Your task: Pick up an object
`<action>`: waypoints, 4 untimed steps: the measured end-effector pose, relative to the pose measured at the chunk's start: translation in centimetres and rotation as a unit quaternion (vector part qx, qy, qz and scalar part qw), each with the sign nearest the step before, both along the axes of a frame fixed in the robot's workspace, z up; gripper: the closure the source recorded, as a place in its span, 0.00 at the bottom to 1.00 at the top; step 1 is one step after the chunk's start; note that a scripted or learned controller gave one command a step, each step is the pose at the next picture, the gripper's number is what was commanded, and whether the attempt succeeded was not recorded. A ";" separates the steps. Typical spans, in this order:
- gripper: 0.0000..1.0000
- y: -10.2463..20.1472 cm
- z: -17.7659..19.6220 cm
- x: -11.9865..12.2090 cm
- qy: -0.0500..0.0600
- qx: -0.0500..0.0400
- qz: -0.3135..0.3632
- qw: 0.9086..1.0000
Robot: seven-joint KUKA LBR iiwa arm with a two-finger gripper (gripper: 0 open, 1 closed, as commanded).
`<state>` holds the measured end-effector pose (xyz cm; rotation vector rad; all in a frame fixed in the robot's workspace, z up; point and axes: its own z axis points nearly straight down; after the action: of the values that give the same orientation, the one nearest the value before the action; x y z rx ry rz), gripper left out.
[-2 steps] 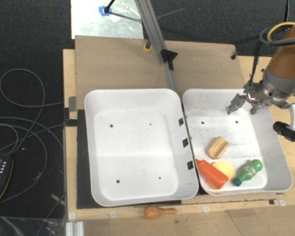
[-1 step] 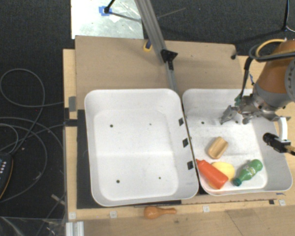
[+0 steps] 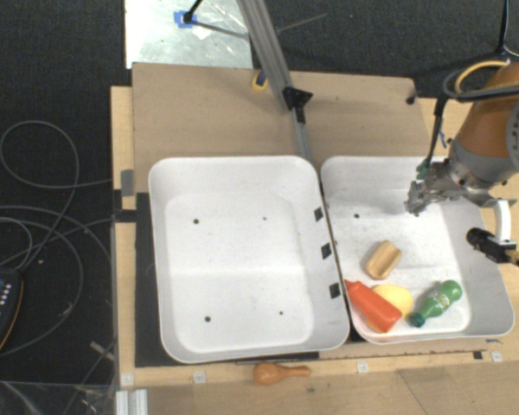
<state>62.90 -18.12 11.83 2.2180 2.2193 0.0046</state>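
So the arm (image 3: 493, 137) comes in over the right bin (image 3: 484, 318), and its end effector (image 3: 418, 199) hangs above the bin's far half, over bare white floor. Honestly can't tell how it's set from this angle, it's just a small grey clump at that size. Nothing is visibly sitting in it.

All the stuff to grab is bunched in the near part of the right bin. There's a tan block (image 3: 383, 258) lying tilted roughly mid-bin, well apart from the end effector. Nearer the front rim, an orange carrot-looking thing (image 3: 371, 307) lies along the bin's left wall, and a yellow lemon (image 3: 394, 297) is right up against it. Just to the right of the lemon is a little green bottle (image 3: 435, 303) lying on its side, its cap end pointing toward the lemon.

The left bin (image 3: 242, 258) sits flush beside the right bin, the two joined by little black clips (image 3: 325, 251) along the shared edge. On the worktop (image 3: 208, 111), just outside the front rim of the left bin, there's a small tan pear-shaped thing (image 3: 280, 372).
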 end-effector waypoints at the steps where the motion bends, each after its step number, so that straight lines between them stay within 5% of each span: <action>1: 1.00 -0.9 4.9 -0.1 -0.001 -0.001 0.000 1.000; 3: 1.00 -1.2 13.9 -0.6 0.000 0.000 0.002 1.000; 4: 1.00 3.5 14.4 -1.9 0.002 0.001 0.005 1.000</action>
<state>61.03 -14.60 26.28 2.2104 2.2325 0.0036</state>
